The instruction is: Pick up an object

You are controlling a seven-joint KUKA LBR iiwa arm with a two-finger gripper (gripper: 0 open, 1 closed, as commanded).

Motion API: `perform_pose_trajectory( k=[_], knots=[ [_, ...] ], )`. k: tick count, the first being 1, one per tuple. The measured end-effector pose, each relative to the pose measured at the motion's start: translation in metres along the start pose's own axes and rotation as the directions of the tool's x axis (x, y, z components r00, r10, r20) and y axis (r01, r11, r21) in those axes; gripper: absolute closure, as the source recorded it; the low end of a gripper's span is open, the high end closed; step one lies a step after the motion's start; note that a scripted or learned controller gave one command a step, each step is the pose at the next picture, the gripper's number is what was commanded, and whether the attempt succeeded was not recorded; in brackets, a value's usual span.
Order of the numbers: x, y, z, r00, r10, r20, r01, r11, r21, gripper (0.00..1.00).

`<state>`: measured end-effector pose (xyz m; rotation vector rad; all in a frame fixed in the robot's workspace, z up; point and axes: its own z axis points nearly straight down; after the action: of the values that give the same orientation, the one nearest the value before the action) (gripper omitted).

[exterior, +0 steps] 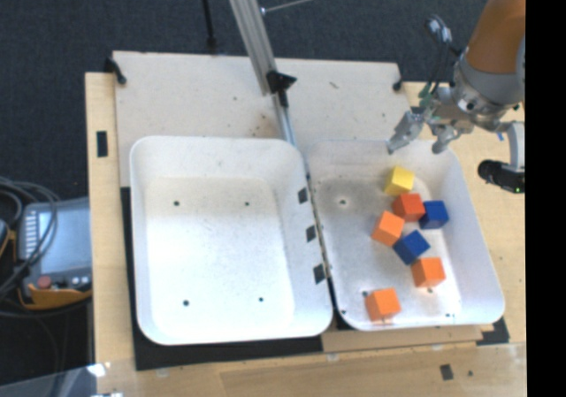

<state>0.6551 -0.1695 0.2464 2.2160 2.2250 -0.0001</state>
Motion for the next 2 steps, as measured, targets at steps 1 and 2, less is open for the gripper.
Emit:
perform_pose_trajectory(
  k=[1,2],
  knots=[
    [-0.001,0.0,0.0,1.0,-0.001,0.003,0.001,1.0,0.001,0.0],
    [-0.001,-0.001,0.063,1.0,0.004,0.001,-0.004,1.0,0.005,0.0]
  ],
)
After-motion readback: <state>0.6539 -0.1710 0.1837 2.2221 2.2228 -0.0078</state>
